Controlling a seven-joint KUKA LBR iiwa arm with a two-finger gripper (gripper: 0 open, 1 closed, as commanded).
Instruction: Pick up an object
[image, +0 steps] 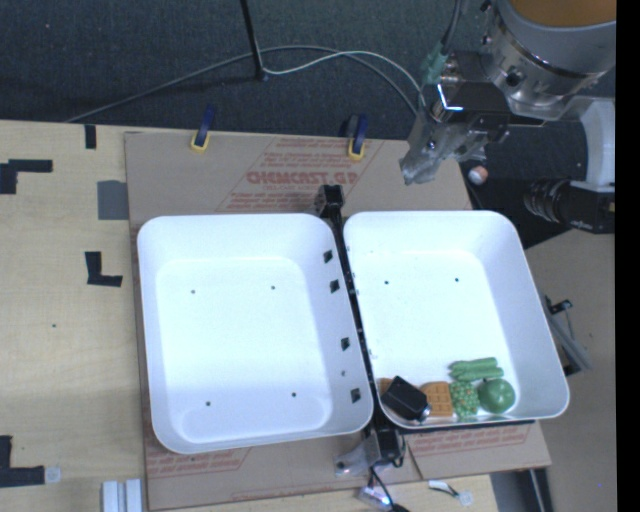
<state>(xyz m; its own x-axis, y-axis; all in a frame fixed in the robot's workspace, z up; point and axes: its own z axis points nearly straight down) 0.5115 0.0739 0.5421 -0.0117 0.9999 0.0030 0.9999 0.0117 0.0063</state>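
- Fingers (420, 168): we cannot tell whether spread or pressed; they hang above the right bin's (500, 232) far rim, carrying nothing visible.
- Objects, green pieces (480, 385) and black item (406, 398), sit in its near corner.
- We judge approach stage; next calls for travel and descent.

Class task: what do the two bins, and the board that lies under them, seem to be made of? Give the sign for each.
Left bin and right bin: probably moulded plastic, smooth, white and faintly glossy, with rounded corners and soft glare. Board: likely corrugated cardboard, matt brown with red printed lettering, clipped at its far edge.
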